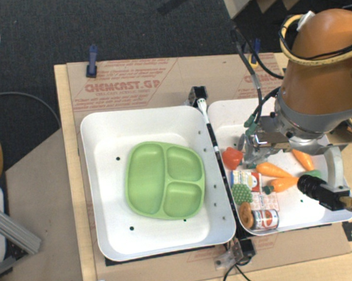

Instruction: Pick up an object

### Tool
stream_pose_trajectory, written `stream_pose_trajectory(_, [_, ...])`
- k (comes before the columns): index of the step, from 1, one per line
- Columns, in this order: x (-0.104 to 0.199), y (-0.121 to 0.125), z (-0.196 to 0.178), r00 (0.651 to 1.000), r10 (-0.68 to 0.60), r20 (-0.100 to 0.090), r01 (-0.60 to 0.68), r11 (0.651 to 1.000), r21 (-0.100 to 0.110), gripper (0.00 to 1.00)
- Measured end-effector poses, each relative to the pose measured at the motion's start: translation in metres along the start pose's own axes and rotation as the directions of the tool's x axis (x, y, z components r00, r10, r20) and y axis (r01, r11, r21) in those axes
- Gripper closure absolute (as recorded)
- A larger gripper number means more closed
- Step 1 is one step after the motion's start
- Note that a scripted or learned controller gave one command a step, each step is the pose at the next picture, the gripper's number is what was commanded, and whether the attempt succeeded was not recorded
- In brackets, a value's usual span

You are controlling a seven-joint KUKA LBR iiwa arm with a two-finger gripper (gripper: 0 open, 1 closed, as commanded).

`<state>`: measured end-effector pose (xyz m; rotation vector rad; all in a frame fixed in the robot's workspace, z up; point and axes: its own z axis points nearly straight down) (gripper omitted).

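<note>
Nearest the camera, along the front wall of the right shallow white bin (330, 218), lies a cluster of toy food: a red-and-white printed tin can (267, 218) on its side, a brown ring-shaped pretzel piece (245, 213) touching the can's left end, and just behind them a knobbly green plastic broccoli-like piece (241, 193) beside a small white carton with red and green print (248, 179). To the right of these a black cylindrical fitting (318, 190) juts out over the bin floor. A little farther back, two orange plastic carrots (275, 171) lie close together (one overlapping the other's end), with a third orange carrot (302, 158) angled under the arm. A red plastic tomato-like piece (232, 157) sits near the bin's left wall, just beside the metal gripper (250, 150), which hangs low over that corner of the bin; whether its fingers are spread or pressed together cannot be told from this angle, and nothing is seen between them. Above it the grey wrist and broad orange band of the arm (319, 63) lean in from the right, bulking over the back half of the bin. Across the divider, the left shallow white bin (97, 150) holds a pale green three-compartment plastic plate (165, 179) lying flat near its middle.
</note>
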<state>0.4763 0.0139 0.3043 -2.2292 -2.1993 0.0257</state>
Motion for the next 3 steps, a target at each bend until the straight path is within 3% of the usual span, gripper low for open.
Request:
stream_pose_trajectory(1, [-0.024, 0.002, -0.1, 1.0, -0.01, -0.004, 0.01, 0.999, -0.031, 1.0])
stream_pose_trajectory(2, [0.046, 0.0, -0.091, 1.0, -0.021, -0.006, 0.021, 1.0, -0.017, 1.0])
stream_pose_trajectory(3, [-0.038, 0.002, -0.042, 1.0, -0.004, -0.003, 0.004, 1.0, -0.012, 1.0])
